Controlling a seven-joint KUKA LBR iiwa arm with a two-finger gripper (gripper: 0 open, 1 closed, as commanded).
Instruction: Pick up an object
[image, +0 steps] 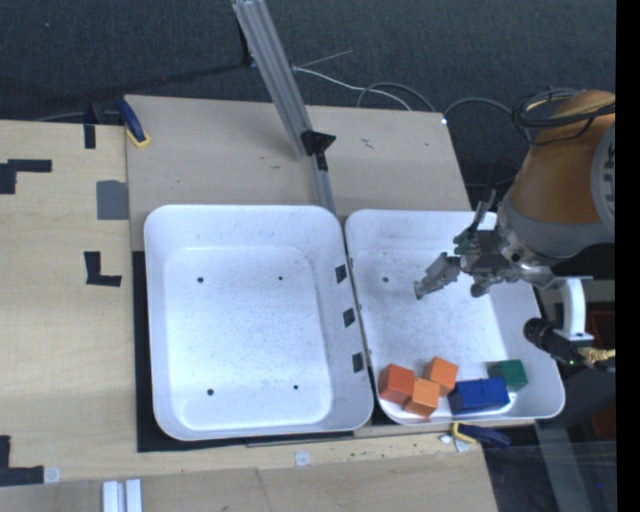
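Along the near edge of the right bin lie three orange blocks, a blue block and a small green block. My gripper hangs over the middle of that bin, well behind the blocks and apart from them. Its fingers are spread open, and only bare bin floor shows between them. The grey and orange arm comes in from the right edge of the view.
The left bin sits beside the right one, with a shared rim between them. A slanted metal pole rises behind the bins. Cables lie on the dark floor at the back.
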